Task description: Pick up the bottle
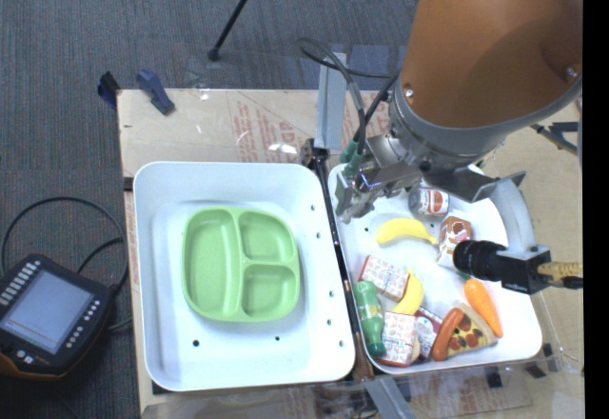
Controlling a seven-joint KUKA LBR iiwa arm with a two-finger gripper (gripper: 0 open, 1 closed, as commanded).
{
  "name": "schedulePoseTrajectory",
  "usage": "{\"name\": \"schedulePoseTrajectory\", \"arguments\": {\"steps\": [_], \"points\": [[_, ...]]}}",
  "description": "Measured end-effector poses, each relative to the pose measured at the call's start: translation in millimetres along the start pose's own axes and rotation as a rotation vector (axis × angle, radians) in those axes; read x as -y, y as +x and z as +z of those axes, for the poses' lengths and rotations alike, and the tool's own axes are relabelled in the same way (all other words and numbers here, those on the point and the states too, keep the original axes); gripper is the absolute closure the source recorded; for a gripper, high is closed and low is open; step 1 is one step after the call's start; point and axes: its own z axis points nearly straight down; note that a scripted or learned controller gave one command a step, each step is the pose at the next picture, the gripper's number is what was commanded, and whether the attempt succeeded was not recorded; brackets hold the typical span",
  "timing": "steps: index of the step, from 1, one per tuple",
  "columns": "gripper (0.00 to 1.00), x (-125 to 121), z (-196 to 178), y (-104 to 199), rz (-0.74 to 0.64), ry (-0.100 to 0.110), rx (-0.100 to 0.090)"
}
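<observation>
The small green plastic bottle (pixel 369 317) lies at lower centre against the right bin's wall. The pincer (pixel 354 203) hovers above; its opening I cannot tell. Wall and crowding toys could block a grasp.

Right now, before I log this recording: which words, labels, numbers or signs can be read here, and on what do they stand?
None can be read for certain.
Brown cardboard sheet under the bins: faint red print, mirrored or faded, illegible.
Small white-and-red cartons in the right white bin: printed fronts, too small.
Silver can: label blurred.
Green plastic bottle: label too small.
Grey handheld pendant on the floor: screen and keys unreadable.
</observation>
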Motion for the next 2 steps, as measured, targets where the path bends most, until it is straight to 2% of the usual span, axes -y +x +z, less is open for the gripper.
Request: {"name": "schedulePoseTrajectory", "arguments": {"steps": [2], "points": [[1.00, -13.8, -0.2, 50.2, -0.372, -0.002, 0.000]]}}
